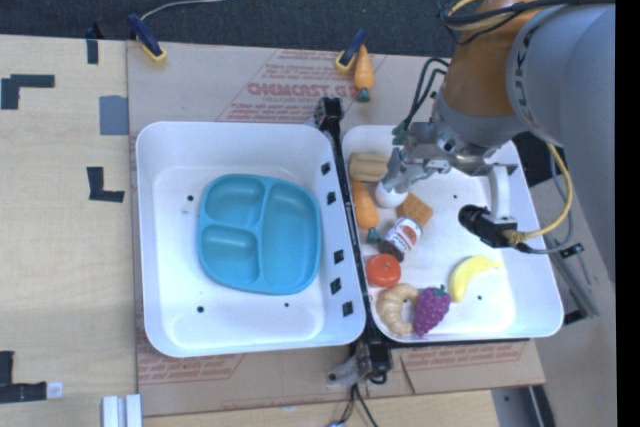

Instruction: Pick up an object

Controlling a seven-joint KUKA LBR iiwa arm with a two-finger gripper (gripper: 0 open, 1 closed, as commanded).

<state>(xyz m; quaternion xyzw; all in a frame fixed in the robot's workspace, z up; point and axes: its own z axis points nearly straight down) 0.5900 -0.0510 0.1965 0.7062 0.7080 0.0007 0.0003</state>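
the gripper (392,187) is seen low just above the small bottle (403,236); the jaws' state cannot be told. the bottle is judged light, stiff and slippery, best taken across its middle.

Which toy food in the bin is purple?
The purple plastic grape bunch, at the right bin's near edge between the tan croissant and yellow banana. The others aren't purple.

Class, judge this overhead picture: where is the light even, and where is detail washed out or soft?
Camera view: even light on the blue tray; the right bin floor glares white; the hand looks soft; small toys cast faint shadows.
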